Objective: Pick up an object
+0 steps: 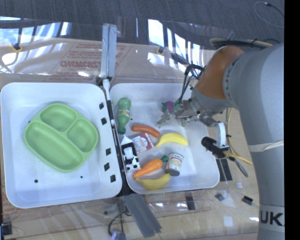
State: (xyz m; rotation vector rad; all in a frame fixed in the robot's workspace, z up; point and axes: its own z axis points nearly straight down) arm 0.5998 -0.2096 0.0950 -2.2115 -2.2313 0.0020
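Observation:
The right bin point(205, 176) holds several small things. Among them are a green bottle point(123, 115), a red sausage point(146, 130), a yellow banana point(173, 139), a red-and-white packet point(142, 143), a carrot point(150, 167), a small can point(174, 164), a black-and-white toy point(130, 157) and a yellow fruit point(154, 182). A small purple thing point(167, 105) lies at the back of this bin. My gripper point(173, 115) hangs low over the bin's back middle, right beside the purple thing and just above the banana. Nothing shows in its grasp.
The left bin point(20, 184) bears a green divided plate point(61, 136). A divider with black clips point(110, 134) runs between the bins. The grey arm point(250, 99) covers the right bin's far right corner. Clear walls stand behind both bins.

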